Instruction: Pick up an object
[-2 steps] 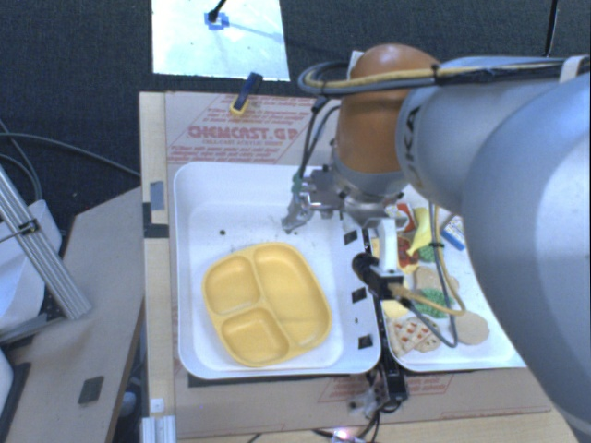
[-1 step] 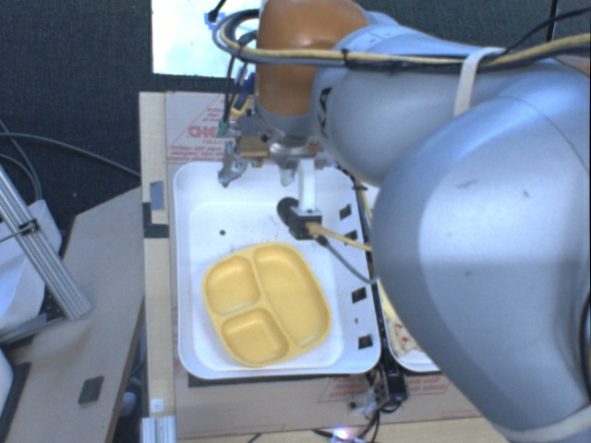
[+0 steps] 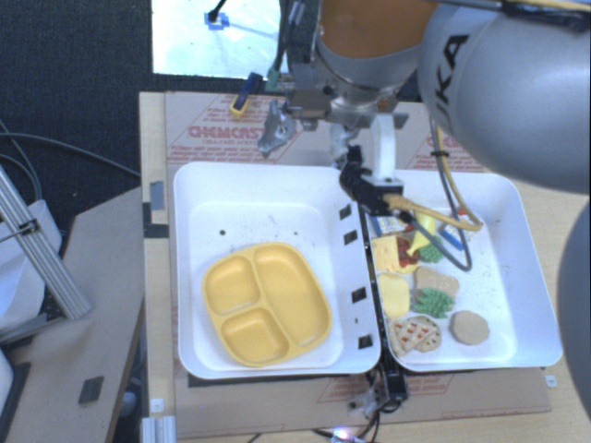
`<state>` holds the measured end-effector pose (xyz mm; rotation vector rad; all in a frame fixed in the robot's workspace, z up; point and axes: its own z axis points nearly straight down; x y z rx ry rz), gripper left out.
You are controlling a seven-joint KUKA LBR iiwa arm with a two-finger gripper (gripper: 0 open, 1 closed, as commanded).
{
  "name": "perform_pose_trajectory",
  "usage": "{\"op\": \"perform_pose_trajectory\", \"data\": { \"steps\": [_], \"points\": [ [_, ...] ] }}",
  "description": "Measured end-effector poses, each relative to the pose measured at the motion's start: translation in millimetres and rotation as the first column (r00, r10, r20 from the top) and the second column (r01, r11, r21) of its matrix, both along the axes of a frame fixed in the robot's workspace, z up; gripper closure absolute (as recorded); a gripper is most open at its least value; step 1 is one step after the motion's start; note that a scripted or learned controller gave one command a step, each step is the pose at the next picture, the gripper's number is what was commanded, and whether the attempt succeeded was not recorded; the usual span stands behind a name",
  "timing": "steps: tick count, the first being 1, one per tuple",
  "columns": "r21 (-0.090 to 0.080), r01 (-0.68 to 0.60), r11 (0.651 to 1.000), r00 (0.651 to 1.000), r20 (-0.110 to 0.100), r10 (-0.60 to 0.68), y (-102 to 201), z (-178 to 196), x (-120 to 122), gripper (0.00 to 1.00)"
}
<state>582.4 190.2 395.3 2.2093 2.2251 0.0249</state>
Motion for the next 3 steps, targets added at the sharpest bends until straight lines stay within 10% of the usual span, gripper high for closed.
{"op": "perform_pose_trajectory", "data": {
  "steps": [1,2,3],
  "points": [
    [-0.011,0.006,1.000,0.999,-0.032,-0.006,9,-183,-68,0.00],
    [-0.009,0.003,1.000,1.000,-0.023,-0.003,37,-310,-3,0.00],
    [-0.006,0.004,1.000,1.000,-0.019,-0.004,39,-308,88,0.00]
  ]
}}
